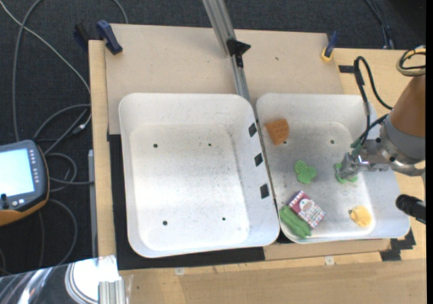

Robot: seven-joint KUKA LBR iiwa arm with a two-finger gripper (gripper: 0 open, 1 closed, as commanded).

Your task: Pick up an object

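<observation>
The arm is reaching in from the right over the right-hand bin, and the gripper is sitting low near that bin's right wall, its tips right at a small green piece; whether the fingers are spread or closed on it, I cannot tell, the metal is hiding them. Taking the right-hand bin as our marker: an orange-brown block is lying toward its upper left, near the divider; a green blob is resting around its middle, just left of the gripper and apart from it; a pink-and-white printed packet is lying at the lower left, touching a longer green object against the front rim; a small yellow thing is sitting at the lower right, below the gripper. A black cable is looping down over the bin's upper right corner toward the wrist. The left-hand bin is lying alongside.
</observation>
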